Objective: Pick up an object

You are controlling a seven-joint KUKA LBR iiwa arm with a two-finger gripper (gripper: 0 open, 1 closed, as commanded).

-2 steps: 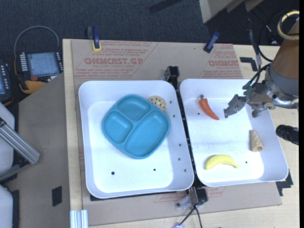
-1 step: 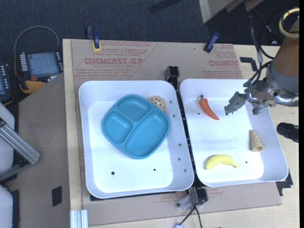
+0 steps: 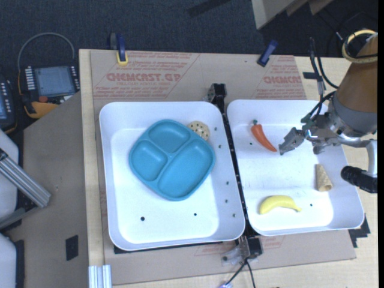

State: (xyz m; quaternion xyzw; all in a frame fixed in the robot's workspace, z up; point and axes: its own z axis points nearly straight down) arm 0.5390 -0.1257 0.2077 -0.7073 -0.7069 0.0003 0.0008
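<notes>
An orange carrot (image 3: 261,136) lies in the upper left of the right bin (image 3: 342,219). A yellow banana (image 3: 279,204) rests near that bin's front edge. A small tan cone-shaped piece (image 3: 323,177) sits toward its right side. My gripper (image 3: 305,146) hangs over the upper middle of the right bin, just right of the carrot. Its fingers (image 3: 290,143) are spread apart with nothing between them. The left finger's tip is close to the carrot's lower end without holding it.
The left bin (image 3: 120,221) holds a blue divided plate (image 3: 172,166) with a round cookie (image 3: 198,128) behind its far edge. Black clamps (image 3: 216,93) sit between the bins. Cables and the arm's orange band (image 3: 363,80) stand at the right.
</notes>
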